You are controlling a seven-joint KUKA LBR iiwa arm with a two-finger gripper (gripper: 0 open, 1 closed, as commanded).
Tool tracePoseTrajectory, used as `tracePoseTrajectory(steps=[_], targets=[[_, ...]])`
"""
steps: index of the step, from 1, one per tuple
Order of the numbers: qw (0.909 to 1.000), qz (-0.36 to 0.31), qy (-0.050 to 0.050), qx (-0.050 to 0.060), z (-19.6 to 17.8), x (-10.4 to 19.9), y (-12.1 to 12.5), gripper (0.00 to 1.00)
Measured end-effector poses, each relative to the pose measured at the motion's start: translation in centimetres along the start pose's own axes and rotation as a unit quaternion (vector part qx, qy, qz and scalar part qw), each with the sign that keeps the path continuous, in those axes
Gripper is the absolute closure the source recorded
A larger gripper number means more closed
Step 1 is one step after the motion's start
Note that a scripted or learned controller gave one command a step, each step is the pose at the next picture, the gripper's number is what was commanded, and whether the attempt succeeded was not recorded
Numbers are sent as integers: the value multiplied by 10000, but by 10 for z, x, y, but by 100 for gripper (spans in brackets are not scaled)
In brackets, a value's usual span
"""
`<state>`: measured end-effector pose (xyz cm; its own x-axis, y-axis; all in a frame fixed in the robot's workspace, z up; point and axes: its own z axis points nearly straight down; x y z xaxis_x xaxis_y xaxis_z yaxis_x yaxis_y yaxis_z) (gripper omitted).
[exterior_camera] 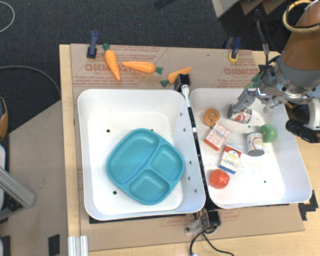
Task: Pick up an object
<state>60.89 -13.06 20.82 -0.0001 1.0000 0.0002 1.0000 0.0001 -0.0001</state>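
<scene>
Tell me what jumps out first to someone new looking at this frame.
The big teal three-compartment plastic plate sits alone in the left white bin. The right white bin holds a cluster of small things: a red tomato-like toy, a green ball and a small tin can, with the pincer at its far edge. Three orange toy carrots lie on the cardboard behind the bins.

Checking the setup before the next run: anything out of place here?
Yes: three toy carrots lie outside both bins, on the cardboard behind the left bin. The small can in the right bin lies on its side.
</scene>
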Motion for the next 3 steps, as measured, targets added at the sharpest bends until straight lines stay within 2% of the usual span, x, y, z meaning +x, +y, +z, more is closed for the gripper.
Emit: tracePoseTrajectory(steps=[1,2,3], targets=[[10000,35,-35,-44,-69,-75,-26,0],[10000,-1,-21,-33,-75,-70,-24,100],[10000,-59,-1,-77,-173,27,20,100]])
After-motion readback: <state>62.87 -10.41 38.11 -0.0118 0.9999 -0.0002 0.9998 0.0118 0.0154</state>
